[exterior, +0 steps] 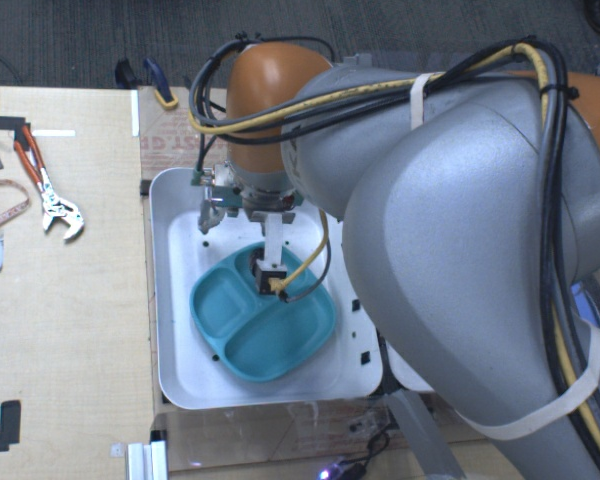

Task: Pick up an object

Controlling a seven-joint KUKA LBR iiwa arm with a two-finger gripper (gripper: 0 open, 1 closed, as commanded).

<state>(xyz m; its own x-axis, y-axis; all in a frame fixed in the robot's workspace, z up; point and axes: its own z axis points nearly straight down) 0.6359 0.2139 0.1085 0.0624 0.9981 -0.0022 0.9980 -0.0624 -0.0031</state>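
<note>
Plastic plate (265,340), teal and smooth, rounded, split by low ridges into three compartments, lying flat in a shallow white bin (170,268) with rounded corners. To the left, pale wood-grained bench (60,348) bearing an orange-handled wrench (48,196). Gripper (250,220) low over the plate's far rim; cannot tell whether released or clenched. Glossy grey arm (460,218) reaching in from the right, bent sharply, wrist pointing down.
</note>
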